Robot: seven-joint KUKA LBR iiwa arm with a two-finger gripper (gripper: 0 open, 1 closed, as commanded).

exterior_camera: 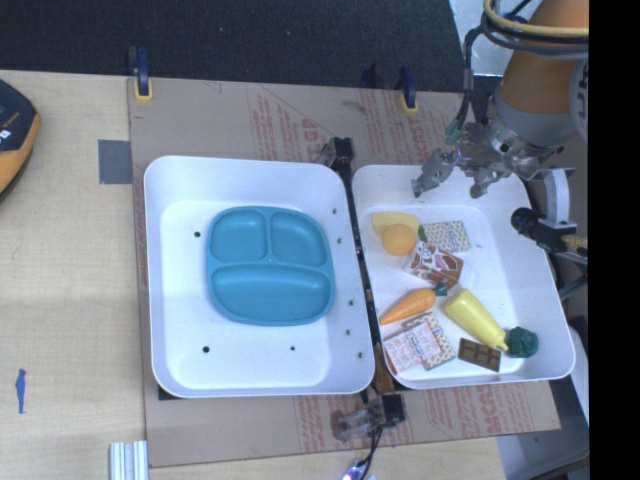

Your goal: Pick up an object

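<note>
Two white bins sit side by side on a cardboard sheet (250,108) clamped to the bench, seen from the one overhead camera. Arm (540,58) comes in from the top right, orange band up high, wrist bent down over the far edge of the right bin (545,278). Gripper (452,176) hangs above that bin's back rim w/ fingers spread apart, released, nothing between them.

Objects in the right bin: yellow corn cob (474,317) near the front right, long axis diagonal, tip pointing to the back left, green end by the front right corner. Orange carrot (408,306) just beside it toward the bin's left edge, long axis slanted, thick end toward the corn. Yellow wedge w/ an orange ball (397,236) near the back left corner. Patterned packets: one (446,235) near the back, one (434,263) mid-bin, one (420,344) by the front left corner. Small brown block (479,354) at the front edge, close to the corn's green end.

Left bin (170,268) carries a blue divided plate (269,265) at its centre, approx. flat.

Bench is pale wood; blue clamps (141,71) pin the cardboard's back edge, grey tape patch (115,160) on its left. Dark carpet (250,8) beyond the bench's back edge. Yellow-black item (12,133) at the bench's left edge.
</note>
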